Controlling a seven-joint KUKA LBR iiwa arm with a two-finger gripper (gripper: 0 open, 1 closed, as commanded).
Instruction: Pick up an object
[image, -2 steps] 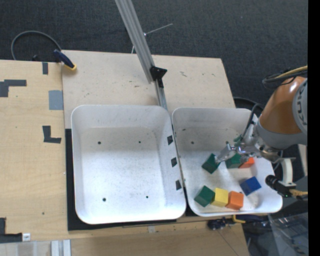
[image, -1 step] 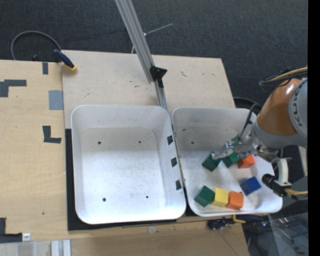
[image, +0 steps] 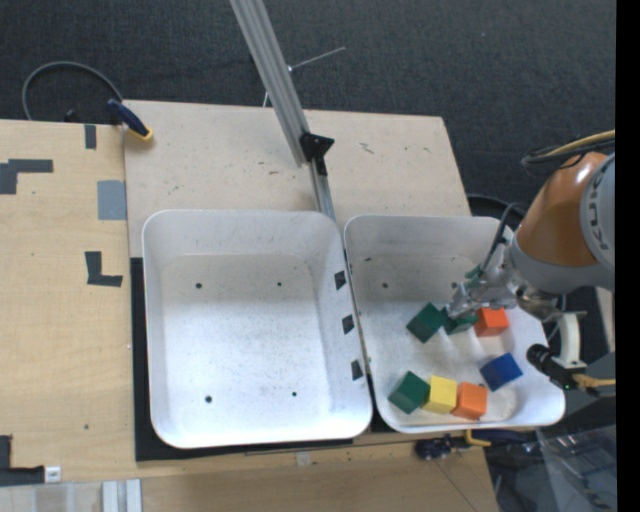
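Reaching into the right bin (image: 400, 235), the gripper (image: 470, 305) hangs low beside a dark green cube (image: 427, 322) and an orange cube (image: 491, 321). All blocks look smooth, hard and square-edged; the green cube sits turned diagonally to the bin walls. Whether the jaws are released or clenched, I cannot tell.

2 white bins (image: 245, 225), dark green block (image: 426, 322), blue block (image: 500, 371), yellow block (image: 442, 393)
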